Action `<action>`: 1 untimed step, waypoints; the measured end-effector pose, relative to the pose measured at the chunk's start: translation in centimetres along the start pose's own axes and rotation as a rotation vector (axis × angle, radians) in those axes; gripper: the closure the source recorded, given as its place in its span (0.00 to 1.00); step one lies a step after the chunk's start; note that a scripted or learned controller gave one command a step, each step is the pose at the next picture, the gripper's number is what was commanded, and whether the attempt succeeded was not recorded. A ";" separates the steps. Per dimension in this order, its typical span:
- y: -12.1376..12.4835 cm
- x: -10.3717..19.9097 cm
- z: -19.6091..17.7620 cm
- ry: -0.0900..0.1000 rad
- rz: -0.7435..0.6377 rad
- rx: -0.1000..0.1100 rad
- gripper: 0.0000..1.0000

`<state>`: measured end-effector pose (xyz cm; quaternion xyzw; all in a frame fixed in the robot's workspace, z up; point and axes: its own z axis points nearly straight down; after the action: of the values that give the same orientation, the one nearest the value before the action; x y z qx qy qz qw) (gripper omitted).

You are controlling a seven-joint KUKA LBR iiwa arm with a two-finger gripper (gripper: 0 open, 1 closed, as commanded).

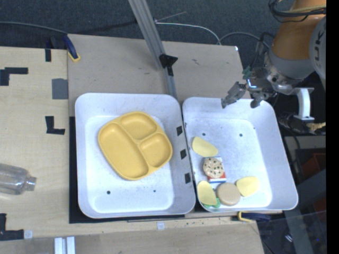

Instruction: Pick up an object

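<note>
Pale yellow, tan and speckled play-food pieces, clustered in the near half of the right bin (265, 121): yellow slice (204, 146), speckled cookie (213, 167) on a small card, tan disc (229, 193), yellow piece (247, 185), yellow-green piece (207, 192). Gripper (243, 97): above the bin's far rim, well apart from the pieces, fingers spread, nothing between them. Left bin (85, 142): yellow divided plate (135, 144). Bench, left edge: clear plastic bottle (15, 179), lying down

We note a clear plastic bottle (15, 179) lying at the desk's (111, 70) left edge, and a metal pole (150, 28) slanting over its far edge.
</note>
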<state>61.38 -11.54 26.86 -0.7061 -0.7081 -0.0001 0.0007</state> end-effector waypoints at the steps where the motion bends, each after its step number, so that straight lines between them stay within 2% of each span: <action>1: -8.6 -6.2 17.4 0.000 0.006 0.011 0.00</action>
<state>52.78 -17.71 9.43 -0.7083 -0.7059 0.0038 0.0046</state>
